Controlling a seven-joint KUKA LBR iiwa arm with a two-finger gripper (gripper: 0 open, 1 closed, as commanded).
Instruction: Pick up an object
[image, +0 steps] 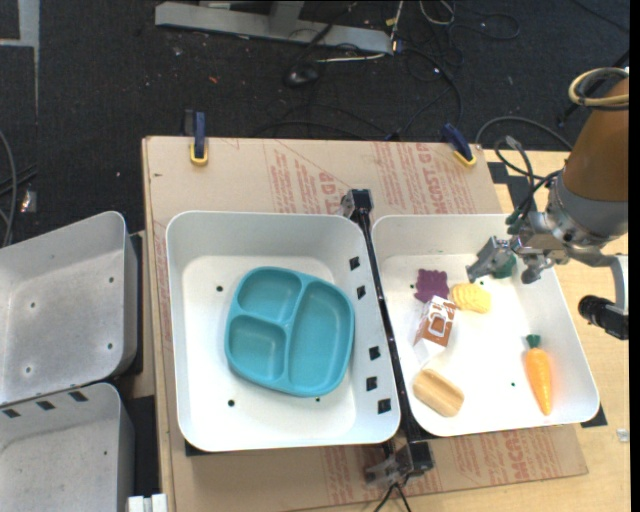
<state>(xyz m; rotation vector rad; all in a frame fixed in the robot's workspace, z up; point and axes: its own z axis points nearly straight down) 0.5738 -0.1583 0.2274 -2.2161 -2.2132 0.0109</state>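
In the right bin (560, 300) lie a purple toy piece (432, 283), a yellow corn-like toy (471, 298), a brown and white packet (439, 323), a tan bread-shaped piece (438, 392) and an orange carrot (539, 375). My gripper (507, 262) hangs over the bin's upper right part, just right of and above the yellow toy. Its fingers stand spread apart with nothing between them.
The left bin (190, 300) holds a teal divided plate (291, 331). A black divider (378, 300) runs between the bins. Both sit on a cardboard sheet (290, 175) held by clamps. White panels (60, 300) lie at the far left.
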